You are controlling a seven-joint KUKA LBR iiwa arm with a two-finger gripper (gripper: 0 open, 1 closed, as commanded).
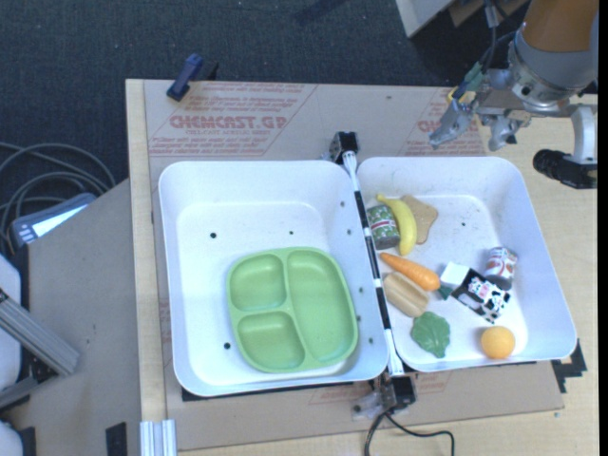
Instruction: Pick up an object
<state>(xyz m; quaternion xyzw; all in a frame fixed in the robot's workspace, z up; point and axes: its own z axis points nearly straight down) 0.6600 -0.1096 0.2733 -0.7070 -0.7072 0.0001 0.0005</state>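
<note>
left bin [190,255]: green three-compartment tray [290,309] | right bin [532,245]: banana [403,222], carrot [411,272], broccoli [431,334], orange [497,342], small cow-print carton [483,294] | gripper [472,122]: above right bin's far rim, jaws apart, holding nothing

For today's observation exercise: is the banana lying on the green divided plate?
No: the banana lies in the right bin next to the carrot, while the green plate sits in the left bin.
</note>
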